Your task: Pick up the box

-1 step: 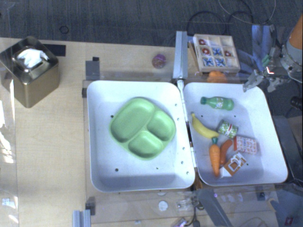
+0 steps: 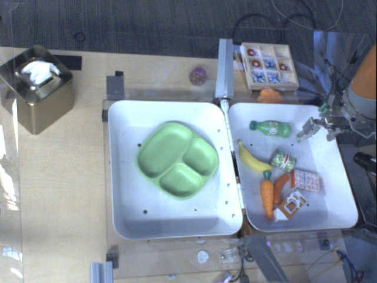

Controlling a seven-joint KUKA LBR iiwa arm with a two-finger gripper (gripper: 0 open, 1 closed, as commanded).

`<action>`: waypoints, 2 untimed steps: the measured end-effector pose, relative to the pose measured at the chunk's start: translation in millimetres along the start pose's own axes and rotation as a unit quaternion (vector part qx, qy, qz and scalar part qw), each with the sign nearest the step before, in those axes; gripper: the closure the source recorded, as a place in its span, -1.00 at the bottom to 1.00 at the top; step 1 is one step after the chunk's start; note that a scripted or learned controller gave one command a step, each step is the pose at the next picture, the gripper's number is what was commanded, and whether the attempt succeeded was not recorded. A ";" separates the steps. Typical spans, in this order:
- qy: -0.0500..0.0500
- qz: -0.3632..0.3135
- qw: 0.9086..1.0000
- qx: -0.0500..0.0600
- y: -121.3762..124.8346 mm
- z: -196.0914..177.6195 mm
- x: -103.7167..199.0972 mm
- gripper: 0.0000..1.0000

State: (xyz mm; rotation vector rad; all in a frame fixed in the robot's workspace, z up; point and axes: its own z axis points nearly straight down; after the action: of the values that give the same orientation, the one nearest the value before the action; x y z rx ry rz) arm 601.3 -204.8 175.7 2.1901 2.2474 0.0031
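Note:
A small orange-and-white box point(image 2: 293, 204) lies near the front of the right bin point(image 2: 344, 214), leaning against a red chili-like piece point(image 2: 281, 185) and a carrot point(image 2: 267, 198). Just behind it lies a flat red-patterned packet point(image 2: 307, 180). My gripper point(image 2: 317, 134) hangs over the bin's back right part, well behind the box and apart from it. Its two fingers are spread, with nothing between them.
The right bin also holds a green bottle point(image 2: 270, 128), a banana point(image 2: 253, 160) and a small green can point(image 2: 283, 160). A green divided plate point(image 2: 178, 158) lies in the left bin point(image 2: 121, 211). Behind the bins sit a tic-tac-toe board point(image 2: 266, 66) and a brown tissue box point(image 2: 37, 90).

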 end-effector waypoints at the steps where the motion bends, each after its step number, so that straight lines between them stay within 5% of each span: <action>1: 0.000 0.087 0.996 0.000 -49.5 -6.6 0.5 -1.00; 2: 0.000 0.163 0.987 0.000 -112.8 34.5 21.0 -1.00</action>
State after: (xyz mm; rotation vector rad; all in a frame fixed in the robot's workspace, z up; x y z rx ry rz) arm 488.1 -186.7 140.7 2.5278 1.8612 0.0040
